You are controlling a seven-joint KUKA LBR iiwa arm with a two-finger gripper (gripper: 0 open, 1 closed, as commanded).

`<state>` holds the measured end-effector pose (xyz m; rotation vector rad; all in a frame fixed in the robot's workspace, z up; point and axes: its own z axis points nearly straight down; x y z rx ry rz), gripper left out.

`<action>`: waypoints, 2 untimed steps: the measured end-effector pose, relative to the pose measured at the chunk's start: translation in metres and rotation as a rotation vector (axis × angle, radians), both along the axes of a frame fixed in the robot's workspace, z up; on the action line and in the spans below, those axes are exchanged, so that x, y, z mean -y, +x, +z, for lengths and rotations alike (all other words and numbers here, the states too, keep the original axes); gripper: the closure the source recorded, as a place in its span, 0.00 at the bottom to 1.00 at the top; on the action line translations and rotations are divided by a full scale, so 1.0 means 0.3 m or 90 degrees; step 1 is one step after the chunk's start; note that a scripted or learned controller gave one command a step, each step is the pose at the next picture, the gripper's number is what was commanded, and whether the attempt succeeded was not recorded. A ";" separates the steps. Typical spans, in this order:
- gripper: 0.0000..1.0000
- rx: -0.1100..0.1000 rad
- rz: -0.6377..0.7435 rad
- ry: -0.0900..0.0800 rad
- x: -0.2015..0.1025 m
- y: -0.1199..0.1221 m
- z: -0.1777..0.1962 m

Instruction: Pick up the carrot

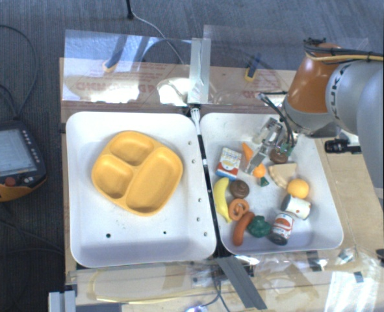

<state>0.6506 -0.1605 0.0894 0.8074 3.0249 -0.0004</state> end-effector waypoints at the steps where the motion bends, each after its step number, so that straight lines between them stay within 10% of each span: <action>1: 1.00 0.006 0.001 -0.004 0.001 0.009 0.046; 2: 1.00 0.001 -0.038 0.004 -0.433 -0.006 0.340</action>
